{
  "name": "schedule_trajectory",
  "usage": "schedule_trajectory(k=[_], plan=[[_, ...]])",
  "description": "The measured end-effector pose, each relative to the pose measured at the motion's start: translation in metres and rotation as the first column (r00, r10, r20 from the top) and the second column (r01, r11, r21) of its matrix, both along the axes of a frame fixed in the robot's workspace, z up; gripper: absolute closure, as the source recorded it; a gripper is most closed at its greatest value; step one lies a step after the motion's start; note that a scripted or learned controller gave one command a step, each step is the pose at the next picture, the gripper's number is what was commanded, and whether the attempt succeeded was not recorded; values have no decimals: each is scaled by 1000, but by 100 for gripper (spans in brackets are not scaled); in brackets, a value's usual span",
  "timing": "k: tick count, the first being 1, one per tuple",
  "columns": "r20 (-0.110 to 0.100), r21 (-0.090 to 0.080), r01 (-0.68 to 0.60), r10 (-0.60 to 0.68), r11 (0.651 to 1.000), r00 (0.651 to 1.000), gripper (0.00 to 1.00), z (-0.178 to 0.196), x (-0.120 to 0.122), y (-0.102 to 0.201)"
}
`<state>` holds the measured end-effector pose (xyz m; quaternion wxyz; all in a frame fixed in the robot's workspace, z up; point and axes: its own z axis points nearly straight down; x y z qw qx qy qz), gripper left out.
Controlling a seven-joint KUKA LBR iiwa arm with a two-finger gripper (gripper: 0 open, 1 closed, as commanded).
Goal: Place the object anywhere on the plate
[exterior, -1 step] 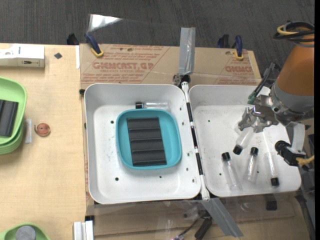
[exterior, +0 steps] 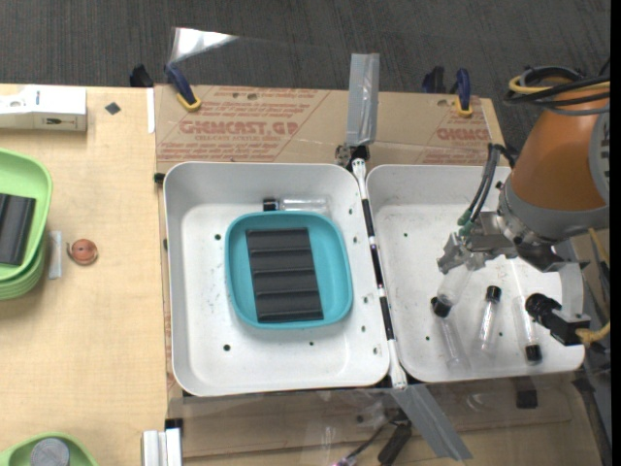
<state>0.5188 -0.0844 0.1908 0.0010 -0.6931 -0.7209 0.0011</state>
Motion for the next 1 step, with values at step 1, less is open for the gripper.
schedule_trajectory(k=[1], plan=[[-1, 0, -131, 131, 991, 991, 100, 0, -42, 62]])
